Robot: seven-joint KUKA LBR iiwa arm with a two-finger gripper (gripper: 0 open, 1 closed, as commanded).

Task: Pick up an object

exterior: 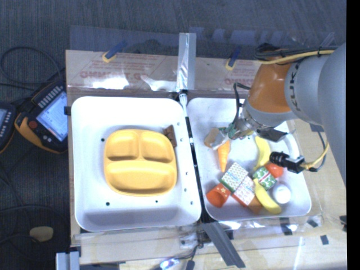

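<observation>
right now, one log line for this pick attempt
arm: over right bin | gripper: low at bin's upper left, beside carrot | grasp: unconfirmed | left bin: yellow tray

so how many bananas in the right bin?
2. One banana lies by the arm at the bin's upper right; a second banana lies near the front wall beside a white ball. The pile may hide more.
</observation>
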